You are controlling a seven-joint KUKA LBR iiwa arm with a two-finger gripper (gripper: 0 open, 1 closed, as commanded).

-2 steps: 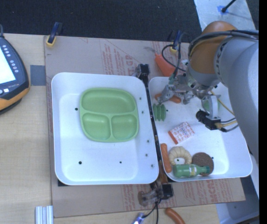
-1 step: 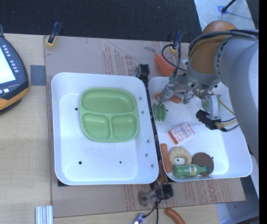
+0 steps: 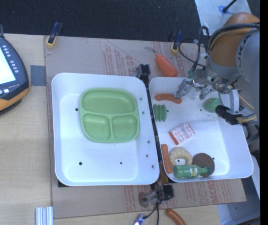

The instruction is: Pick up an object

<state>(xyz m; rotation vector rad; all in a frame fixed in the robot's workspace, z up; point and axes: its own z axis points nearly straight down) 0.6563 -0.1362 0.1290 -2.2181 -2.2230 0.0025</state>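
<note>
My gripper [image 3: 193,91] hovers over the far part of the right bin [image 3: 232,146]. Its two metal fingers stand apart, open, with nothing between them. An orange sausage [image 3: 168,97] lies just left of the fingers, and a pale green round object [image 3: 212,104] sits just right of them. Further forward in the bin lie a green ribbed piece [image 3: 160,112], a red-and-white packet [image 3: 182,132], a thin orange stick [image 3: 164,153], a bagel [image 3: 180,155], a brown cookie [image 3: 203,161] and a green bottle [image 3: 190,171] on its side.
The left bin [image 3: 63,139] holds a green divided plate [image 3: 109,115]. An orange carrot [image 3: 166,65] lies on the cardboard behind the right bin. A teach pendant [image 3: 0,74] rests at the far left. Cables and clamps sit between the bins.
</note>
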